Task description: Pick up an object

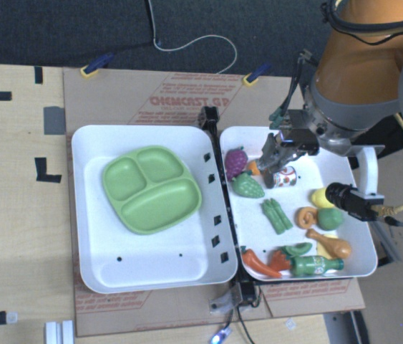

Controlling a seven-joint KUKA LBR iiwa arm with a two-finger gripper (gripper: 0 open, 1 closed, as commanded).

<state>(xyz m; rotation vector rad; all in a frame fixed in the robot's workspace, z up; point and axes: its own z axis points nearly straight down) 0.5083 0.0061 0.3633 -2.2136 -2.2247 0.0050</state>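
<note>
gripper [276, 165]: hung low over the right bin [362, 267], near its back; fingers' spread, couldn't tell
can [285, 178]: sat right under it, beside the grapes [235, 162]
feel: probably light, stiff, a bit slick
hold: across the round sides, mid-body

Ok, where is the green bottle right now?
The green bottle lies on its side at the right bin's near edge, beside the red pepper, just below the drumstick.
</note>
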